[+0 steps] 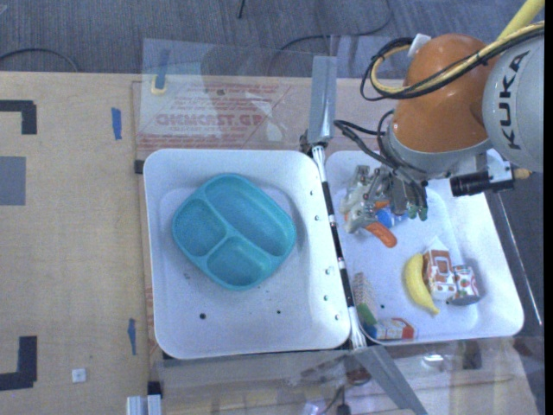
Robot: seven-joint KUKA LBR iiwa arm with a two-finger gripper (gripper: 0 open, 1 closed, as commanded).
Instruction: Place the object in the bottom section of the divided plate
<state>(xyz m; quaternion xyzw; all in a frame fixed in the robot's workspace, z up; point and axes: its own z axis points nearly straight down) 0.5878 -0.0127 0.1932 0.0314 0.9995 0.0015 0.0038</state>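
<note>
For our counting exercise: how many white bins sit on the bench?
2: the left bin holds the blue divided plate; the right bin, under the gripper, holds the banana.

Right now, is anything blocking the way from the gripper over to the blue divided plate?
Only the raised rims where the two bins meet. The gripper is in the right bin above an orange item; the divided plate lies in the left bin.
</note>
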